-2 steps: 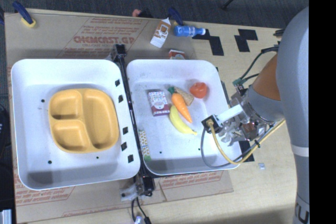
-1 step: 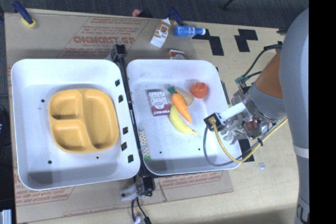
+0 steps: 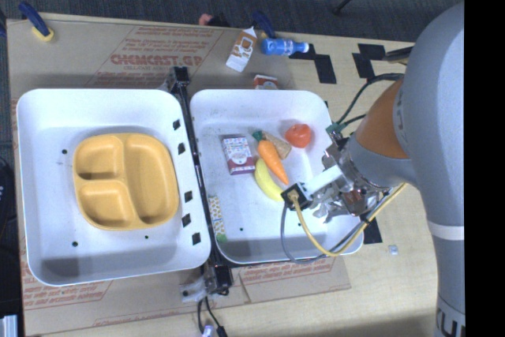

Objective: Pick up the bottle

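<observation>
Beyond the bins, well above and left of the pincer [image 3: 335, 201], the blue bottle [image 3: 282, 47] lies on its side on the bench, beside a small carton [image 3: 241, 50]. Whether the pincer is spread or pressed together cannot be told; it hovers over the right bin [image 3: 237, 245]. Just left of it lie a banana [image 3: 268, 181], a carrot [image 3: 272, 158] and a red packet [image 3: 238, 154]; a tomato [image 3: 298, 135] sits above. Far left, a yellow divided plate [image 3: 125, 179] rests in the left bin [image 3: 39, 193].
</observation>
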Tool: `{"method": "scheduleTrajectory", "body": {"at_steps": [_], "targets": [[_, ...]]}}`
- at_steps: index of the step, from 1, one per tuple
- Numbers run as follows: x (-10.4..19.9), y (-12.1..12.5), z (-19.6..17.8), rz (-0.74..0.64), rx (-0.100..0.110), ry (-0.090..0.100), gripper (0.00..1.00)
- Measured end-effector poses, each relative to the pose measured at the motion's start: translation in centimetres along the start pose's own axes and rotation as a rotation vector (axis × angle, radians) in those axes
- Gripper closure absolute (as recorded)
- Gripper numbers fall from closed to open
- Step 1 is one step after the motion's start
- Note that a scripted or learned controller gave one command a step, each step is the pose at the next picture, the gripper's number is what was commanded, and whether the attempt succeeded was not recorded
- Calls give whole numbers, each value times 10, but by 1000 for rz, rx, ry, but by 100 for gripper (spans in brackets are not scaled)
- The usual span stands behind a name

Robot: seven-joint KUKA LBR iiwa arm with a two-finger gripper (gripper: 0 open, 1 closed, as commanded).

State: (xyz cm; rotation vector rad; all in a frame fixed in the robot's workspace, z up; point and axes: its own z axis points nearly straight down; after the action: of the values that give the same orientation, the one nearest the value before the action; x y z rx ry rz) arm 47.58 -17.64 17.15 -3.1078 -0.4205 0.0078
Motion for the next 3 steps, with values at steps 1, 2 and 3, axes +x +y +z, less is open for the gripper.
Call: {"method": "scheduleTrajectory", "body": {"at_steps": [1, 2, 3], "targets": [[-9, 33, -11, -101, -2, 1, 100], [-9, 32, -20, -108, 2, -1, 100], [-9, 33, -22, -187, 1, 1, 100]]}}
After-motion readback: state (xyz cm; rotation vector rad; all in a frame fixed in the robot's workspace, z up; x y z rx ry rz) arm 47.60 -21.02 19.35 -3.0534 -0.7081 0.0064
